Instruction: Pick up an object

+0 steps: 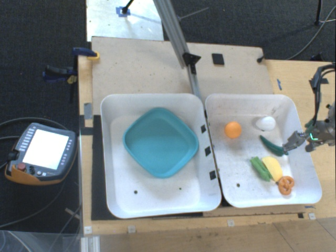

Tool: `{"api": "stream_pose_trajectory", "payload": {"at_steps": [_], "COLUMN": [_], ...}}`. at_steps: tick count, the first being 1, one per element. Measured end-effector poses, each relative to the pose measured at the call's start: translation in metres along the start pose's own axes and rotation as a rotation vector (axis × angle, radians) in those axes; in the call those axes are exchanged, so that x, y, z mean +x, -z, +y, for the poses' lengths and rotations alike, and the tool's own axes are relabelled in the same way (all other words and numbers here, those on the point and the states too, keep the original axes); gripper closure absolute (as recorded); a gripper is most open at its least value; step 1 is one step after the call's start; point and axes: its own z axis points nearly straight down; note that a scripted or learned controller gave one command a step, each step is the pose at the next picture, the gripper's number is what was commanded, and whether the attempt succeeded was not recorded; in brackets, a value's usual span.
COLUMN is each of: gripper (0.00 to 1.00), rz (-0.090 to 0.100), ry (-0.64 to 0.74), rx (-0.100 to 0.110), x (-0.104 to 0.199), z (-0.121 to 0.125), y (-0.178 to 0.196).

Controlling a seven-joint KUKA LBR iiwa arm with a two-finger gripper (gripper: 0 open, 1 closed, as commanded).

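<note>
Dark green curved object (272, 145), possibly a toy chili or cucumber, was judged the likeliest target, since it lay nearest the gripper (292, 142) in the right bin (247, 198). It rested on the bin floor toward the right wall, its long axis running diagonally from upper left to lower right in the camera view, with its lower right end meeting or sitting just under the gripper tip. The gripper entered from the right edge, low over the bin rim, and pointed left toward that end of the object. Whether contact existed could not be established, and the gripper's opening could not be determined at this resolution; nothing was visibly held. The object appeared slim, tapered and smooth, which in my assessment would favour a grasp across its short width rather than along its length. Other contents of the right bin were noted: an orange ball (233, 129) well to the left, a white egg-shaped item (265, 123) just above the target, and a cluster below comprising a green leafy piece (259, 168), a yellow piece (273, 167) and an orange pretzel-shaped ring (286, 185). The left bin (113, 156) contained a teal square plate (160, 148).
</note>
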Motion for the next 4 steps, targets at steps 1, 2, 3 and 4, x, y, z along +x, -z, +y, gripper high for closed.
{"api": "stream_pose_trajectory", "payload": {"at_steps": [1, 2, 3, 4], "gripper": [0.00, 0.00, 0.00, 0.00], "rz": [0.000, 0.001, 0.002, 0.000], "ry": [0.000, -0.001, 0.000, 0.000], "rx": [0.000, 0.004, 0.004, -0.003], "x": [0.000, -0.009, 0.000, -0.001], "z": [0.000, 0.000, 0.005, 0.007], "y": [0.000, -0.056, -0.110, -0.137]}}
